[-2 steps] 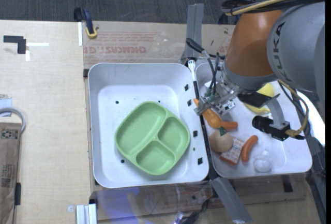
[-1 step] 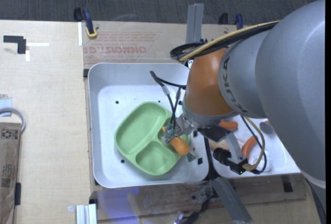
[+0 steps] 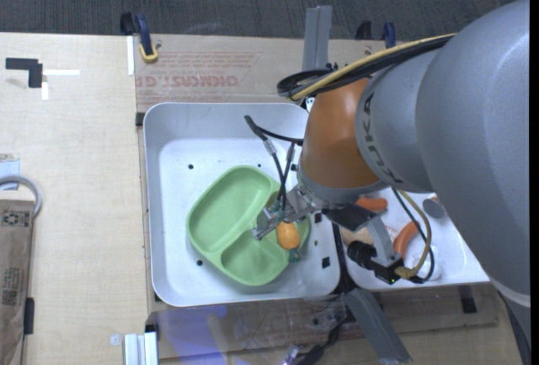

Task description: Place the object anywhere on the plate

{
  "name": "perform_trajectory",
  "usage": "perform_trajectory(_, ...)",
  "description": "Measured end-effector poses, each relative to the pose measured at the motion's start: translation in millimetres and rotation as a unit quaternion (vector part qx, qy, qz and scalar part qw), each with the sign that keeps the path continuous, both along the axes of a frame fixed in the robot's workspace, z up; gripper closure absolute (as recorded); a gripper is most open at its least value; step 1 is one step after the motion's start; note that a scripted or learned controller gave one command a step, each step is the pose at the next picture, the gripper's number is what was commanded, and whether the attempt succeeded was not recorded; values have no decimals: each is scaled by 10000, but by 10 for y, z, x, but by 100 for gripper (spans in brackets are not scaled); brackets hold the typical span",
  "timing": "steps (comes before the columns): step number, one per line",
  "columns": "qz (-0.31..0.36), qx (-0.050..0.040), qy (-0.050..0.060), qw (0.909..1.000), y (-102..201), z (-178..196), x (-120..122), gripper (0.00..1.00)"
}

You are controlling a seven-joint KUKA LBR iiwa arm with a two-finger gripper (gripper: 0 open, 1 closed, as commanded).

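Camera view, read from the left: a pale wooden bench top (image 3: 67,144) carries a brown paper bag (image 3: 15,271) at its near left edge and a strip of printed brown cardboard (image 3: 202,72) along the back. Next comes the left shallow white plastic bin (image 3: 164,152), and in it lies a light green, two-compartment plastic plate (image 3: 227,220), tilted so its long axis runs from lower left to upper right.

At the plate's right rim sits a small orange, rounded object (image 3: 288,235); its longer axis looks roughly upright in the frame, though it is too small to tell which end points where. It lies over the plate's right edge, just beneath the two-finger gripper (image 3: 278,224).

That gripper hangs from the grey arm with its orange band (image 3: 337,140), which reaches in from the right and bends steeply downward over the gap between the bins. Whether the gripper is spread or closed, and whether it actually has hold of the orange object, cannot be told from this angle.

Farther right, the second white bin (image 3: 459,258) holds several orange pieces (image 3: 370,205), partly hidden by the arm.
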State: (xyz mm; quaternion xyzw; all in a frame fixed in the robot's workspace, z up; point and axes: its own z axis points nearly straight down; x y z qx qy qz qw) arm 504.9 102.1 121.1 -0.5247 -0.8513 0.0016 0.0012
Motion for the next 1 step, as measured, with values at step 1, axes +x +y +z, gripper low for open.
perform_trajectory(1,-1114,-7,-9,9938,-132,694,-177,0)
